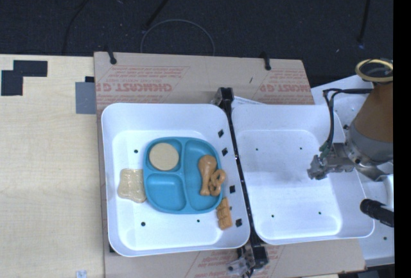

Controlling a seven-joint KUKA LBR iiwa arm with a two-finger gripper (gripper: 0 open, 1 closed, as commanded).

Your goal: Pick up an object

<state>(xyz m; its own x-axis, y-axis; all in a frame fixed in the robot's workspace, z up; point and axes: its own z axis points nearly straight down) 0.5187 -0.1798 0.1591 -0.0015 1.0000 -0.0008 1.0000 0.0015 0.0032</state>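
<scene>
A blue divided plate (pixel 168 196) lies in the left bin (pixel 122 126). A round tan cookie (pixel 163 156) rests in its upper left compartment, and a brown chicken-leg shape with a pretzel (pixel 210 175) fills its right compartment. A pale toast-like piece (pixel 132 185) lies on the bin floor beside the plate's left edge. A small orange-brown piece (pixel 224 214) lies at the plate's lower right. My gripper (pixel 319 169) hangs over the right side of the right bin (pixel 289 174), far from all these objects.
A black divider (pixel 234 167) runs between the two bins. Cardboard (pixel 192 81) lies under the bins. The arm's body (pixel 376 122) stands over the right bin's right rim, with a black cable (pixel 331 119) looping beside it.
</scene>
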